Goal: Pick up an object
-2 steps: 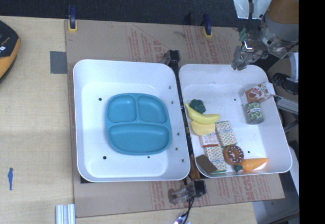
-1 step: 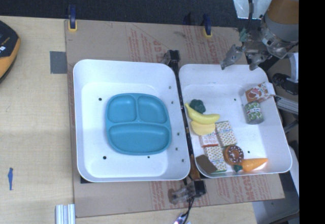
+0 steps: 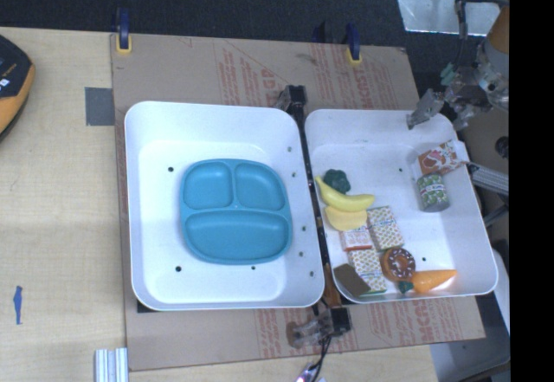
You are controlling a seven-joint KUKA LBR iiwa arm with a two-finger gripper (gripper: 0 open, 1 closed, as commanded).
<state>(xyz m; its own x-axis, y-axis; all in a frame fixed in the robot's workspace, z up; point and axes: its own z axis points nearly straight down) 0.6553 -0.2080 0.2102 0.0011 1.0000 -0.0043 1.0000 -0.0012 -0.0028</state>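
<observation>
curved yellow banana (image 3: 344,196), smooth-skinned

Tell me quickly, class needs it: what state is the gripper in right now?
Gripper: at the far right corner of the right bin, nothing visible between its fingers; open or closed cannot be told.

Toy foods clustered in right bin (image 3: 459,242), banana (image 3: 344,197), carrot (image 3: 433,281), can (image 3: 432,192)

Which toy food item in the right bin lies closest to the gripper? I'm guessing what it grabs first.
The red and white packet at the right bin's upper right, just above the small green can. The other items lie farther from the gripper.
</observation>
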